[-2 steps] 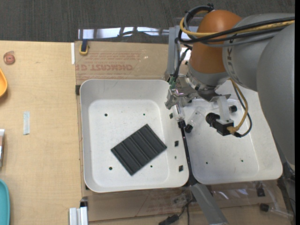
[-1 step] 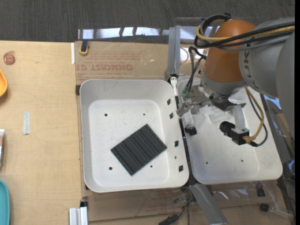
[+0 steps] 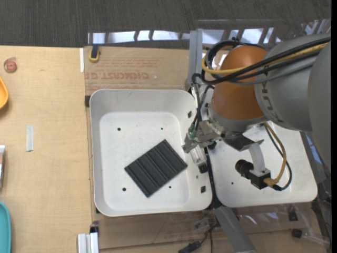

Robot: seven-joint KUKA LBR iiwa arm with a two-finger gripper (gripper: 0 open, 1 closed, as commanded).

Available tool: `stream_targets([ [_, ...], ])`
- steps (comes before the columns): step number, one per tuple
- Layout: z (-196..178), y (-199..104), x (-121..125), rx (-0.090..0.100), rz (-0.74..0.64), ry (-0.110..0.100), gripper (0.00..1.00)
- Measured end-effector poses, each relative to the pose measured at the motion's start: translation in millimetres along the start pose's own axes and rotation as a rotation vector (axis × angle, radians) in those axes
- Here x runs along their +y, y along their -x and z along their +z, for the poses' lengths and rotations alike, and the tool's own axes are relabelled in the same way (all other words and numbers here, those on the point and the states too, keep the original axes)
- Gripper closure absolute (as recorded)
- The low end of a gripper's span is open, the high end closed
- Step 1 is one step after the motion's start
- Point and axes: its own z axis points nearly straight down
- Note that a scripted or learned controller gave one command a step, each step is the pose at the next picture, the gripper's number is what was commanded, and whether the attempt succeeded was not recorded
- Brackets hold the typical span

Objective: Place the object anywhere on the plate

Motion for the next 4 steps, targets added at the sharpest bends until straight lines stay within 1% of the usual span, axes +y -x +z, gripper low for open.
stream_targets([
  [1,9.4,-8.0,84.0,-0.001,-0.107,0.001,1.0],
  [2,-21.0,29.3,30.2,0.0,-0.188,0.001,1.0],
  [3,-0.3,25.4,-0.6,0.0,-0.469,0.002,1.0],
  [4,-1.0,23.5,59.0,-0.002,-0.582,0.004,1.0],
])
